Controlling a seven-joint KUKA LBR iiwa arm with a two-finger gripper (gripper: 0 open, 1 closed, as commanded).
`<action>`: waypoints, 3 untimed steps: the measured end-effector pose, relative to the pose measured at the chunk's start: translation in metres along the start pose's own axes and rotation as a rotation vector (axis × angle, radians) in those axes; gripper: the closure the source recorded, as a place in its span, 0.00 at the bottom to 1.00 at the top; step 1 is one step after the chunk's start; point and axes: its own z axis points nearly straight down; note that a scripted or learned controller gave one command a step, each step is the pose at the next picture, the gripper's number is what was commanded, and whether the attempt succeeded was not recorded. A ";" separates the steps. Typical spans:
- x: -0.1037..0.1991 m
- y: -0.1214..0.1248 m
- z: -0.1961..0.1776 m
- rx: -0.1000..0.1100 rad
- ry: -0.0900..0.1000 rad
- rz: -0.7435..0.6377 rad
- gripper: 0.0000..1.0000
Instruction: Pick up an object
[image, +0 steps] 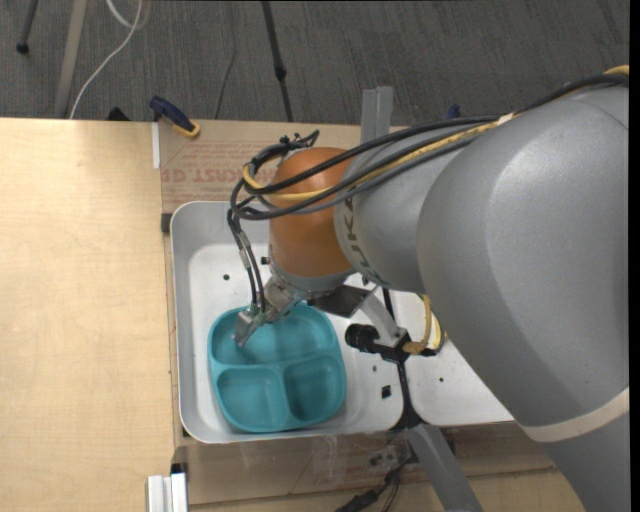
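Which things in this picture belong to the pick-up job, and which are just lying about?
Job:
two-finger gripper
teal plastic divided tray
shallow white bin

Lying about:
blue-and-yellow clamp
flat brown cardboard sheet
light wooden bench top

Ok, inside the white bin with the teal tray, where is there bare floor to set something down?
Bare floor shows in the white bin along its far-left corner, between the left wall and the orange band, and in a thin strip left of the teal divided tray. The near half is crowded: the tray fills it, with the gripper over the tray's big compartment.
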 end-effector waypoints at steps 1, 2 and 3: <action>-0.087 0.040 -0.001 0.002 0.003 0.257 0.00; -0.002 0.014 -0.002 -0.001 -0.004 0.620 0.00; -0.086 0.060 -0.029 0.003 -0.001 0.723 0.00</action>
